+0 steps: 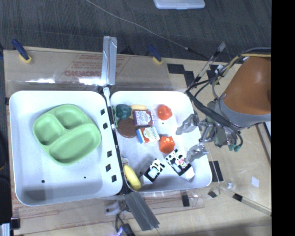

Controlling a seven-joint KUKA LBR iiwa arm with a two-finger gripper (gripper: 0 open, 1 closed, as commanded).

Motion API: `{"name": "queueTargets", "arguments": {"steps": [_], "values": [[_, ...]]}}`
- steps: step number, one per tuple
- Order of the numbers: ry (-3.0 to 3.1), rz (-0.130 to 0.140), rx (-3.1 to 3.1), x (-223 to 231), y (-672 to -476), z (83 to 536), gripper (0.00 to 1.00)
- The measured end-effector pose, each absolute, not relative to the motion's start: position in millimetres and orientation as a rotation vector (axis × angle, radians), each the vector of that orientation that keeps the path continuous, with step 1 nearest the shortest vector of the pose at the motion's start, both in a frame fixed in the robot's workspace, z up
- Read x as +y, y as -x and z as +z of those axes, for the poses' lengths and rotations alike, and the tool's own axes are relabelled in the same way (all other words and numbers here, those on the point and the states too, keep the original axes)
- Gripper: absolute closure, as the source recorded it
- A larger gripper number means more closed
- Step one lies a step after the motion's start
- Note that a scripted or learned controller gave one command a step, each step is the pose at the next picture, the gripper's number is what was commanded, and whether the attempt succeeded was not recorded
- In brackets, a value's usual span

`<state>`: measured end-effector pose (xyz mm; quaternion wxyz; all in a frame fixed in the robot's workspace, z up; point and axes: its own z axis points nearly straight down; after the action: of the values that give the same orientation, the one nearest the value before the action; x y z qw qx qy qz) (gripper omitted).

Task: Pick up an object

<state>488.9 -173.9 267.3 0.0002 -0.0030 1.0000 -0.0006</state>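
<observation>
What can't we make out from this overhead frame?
- Labels on the small cartons in the right bin: too small and blurred to read.
- Dark teal item by the divider: shape unclear, blurred.
- Arm's upper part: cut off at the frame's right.
- White object on the floor: cut off by the top edge.

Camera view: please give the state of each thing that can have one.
Gripper: open, holding nothing, above the right bin's right side.
Green plate: upright in the left bin.
Banana: lying against the right bin's left wall.
</observation>
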Motion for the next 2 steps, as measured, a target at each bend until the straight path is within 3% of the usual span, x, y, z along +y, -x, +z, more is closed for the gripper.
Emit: {"name": "queueTargets", "arguments": {"steps": [1, 2], "values": [[0.303, 0.005, 3.134, -180, -511.7, 141, 0.0], [0.328, -0.004, 3.106, -118, -583.2, 110, 0.0]]}}
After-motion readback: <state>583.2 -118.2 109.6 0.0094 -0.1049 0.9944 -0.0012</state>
